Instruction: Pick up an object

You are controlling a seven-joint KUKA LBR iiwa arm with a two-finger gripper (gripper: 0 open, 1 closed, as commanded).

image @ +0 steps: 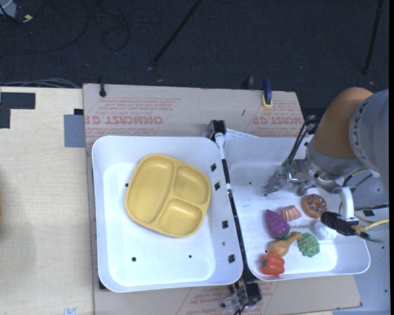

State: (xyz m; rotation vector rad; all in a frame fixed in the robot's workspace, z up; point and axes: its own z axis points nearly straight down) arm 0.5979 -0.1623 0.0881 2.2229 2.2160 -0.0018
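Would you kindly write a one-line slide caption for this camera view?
Gripper hovers in the right bin above toy foods; yellow divided plate sits in the left bin.

Bench with a cardboard sheet and two bins

The pale wooden bench carries a flat brown cardboard sheet with red printing, and on that sheet two shallow white plastic bins sit side by side, touching along their inner edges: the left bin and the right bin. A small grey rectangular patch lies on the bench just beside the cardboard's left edge.
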